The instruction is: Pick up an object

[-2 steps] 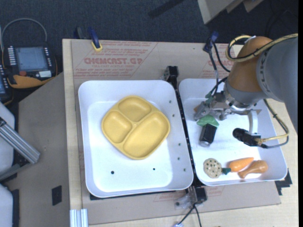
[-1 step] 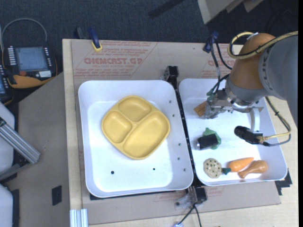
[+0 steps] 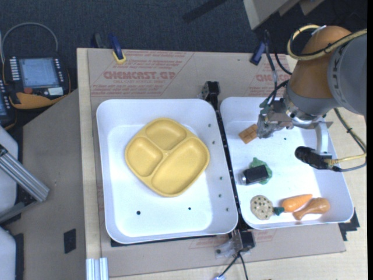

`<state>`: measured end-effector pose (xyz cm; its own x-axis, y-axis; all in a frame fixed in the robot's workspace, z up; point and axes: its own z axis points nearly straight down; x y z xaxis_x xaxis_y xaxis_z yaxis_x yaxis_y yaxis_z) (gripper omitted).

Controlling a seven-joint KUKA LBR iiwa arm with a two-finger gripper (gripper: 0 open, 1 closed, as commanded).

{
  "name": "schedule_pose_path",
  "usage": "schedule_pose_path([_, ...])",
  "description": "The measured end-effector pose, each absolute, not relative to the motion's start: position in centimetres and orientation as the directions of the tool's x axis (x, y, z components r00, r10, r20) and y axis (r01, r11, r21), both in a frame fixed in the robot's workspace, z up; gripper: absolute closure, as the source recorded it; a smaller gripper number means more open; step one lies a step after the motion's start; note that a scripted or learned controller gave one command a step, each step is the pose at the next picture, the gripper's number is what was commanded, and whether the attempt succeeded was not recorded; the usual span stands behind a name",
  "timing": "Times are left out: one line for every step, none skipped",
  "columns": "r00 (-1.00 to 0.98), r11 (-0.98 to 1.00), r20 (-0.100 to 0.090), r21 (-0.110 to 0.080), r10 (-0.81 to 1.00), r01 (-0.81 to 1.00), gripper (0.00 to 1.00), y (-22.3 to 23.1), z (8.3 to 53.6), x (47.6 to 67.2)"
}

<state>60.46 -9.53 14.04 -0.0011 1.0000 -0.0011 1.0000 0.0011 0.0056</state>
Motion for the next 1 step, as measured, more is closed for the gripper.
schedule_pose_path([-0.002,0.002,-0.002,0.008,1.0,1.0,1.0,-9.42,20.47,60.36])
